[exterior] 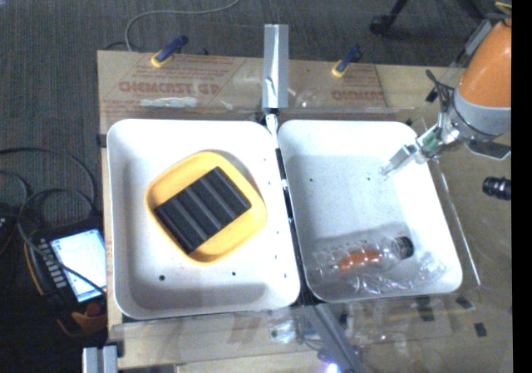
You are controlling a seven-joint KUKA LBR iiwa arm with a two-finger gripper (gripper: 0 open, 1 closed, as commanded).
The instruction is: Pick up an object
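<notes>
From the overhead camera, the gripper [397, 163] hangs over the right bin [332, 155] near its upper right corner, whether clamped or spread I cannot tell, while a clear plastic bottle [371, 257] lies along that bin's lower edge and a yellow tray with a black ridged insert [206, 205] sits in the left bin [133, 197].
</notes>
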